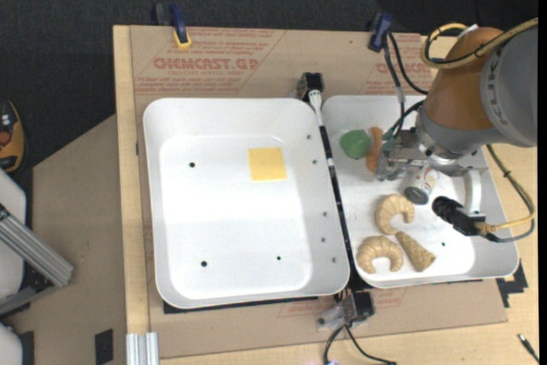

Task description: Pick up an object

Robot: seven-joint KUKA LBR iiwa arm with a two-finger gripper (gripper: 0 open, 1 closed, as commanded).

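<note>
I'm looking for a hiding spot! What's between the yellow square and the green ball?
In the camera view, bare white floor of the left bin, then the two bins' touching rims with a dark strip, separates the yellow square from the green ball.

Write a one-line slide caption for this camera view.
Gripper low in right bin beside green item; croissants nearby.

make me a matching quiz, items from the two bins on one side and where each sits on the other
Things:
1. yellow square
2. green ball
3. cone
4. croissant

Places:
A. right bin, far end, beside the tool
B. left bin
C. right bin, near edge, left of the cone
D. right bin, near edge, right of the croissant

Pairs: 1-B, 2-A, 3-D, 4-C
</note>
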